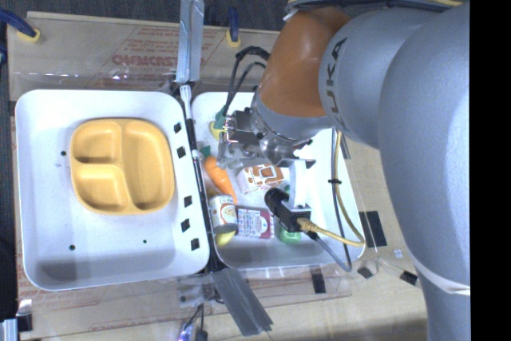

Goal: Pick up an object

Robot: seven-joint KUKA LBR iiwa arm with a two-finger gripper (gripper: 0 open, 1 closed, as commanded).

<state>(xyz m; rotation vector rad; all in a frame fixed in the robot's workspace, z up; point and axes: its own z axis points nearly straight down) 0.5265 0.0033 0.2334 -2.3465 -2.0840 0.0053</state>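
2 shallow white bins sit side by side on the desk (72,28), as I read them from my remote station.

Item 1: left bin (40,172). It holds 1 yellow divided plate (122,164) with 3 compartments, lying flat toward the upper middle of the bin.

Item 2: right bin (263,255). Much of it is covered by the arm. I see small things crowded along its left and lower parts:
- 1 orange carrot (218,176), lying at a slant close to the left wall.
- 1 small can (223,212) with a printed label, just below the carrot.
- 1 yellow piece (224,235) by the lower left corner, touching or just beside the can; I cannot tell what it is.
- 1 dark red carton (254,223), just right of the can.
- 1 white packet with orange print (264,175), above the carton.
- 1 green thing (290,236) at the lower edge, partly hidden by a black fitting.

Item 3: arm (399,92), grey with an orange band (295,60), reaching in from the right over the right bin. Its wrist end (251,136) hangs over the upper left part of that bin, just above the carrot and the packet. I cannot tell whether the jaws are apart or together, and I see nothing between them.
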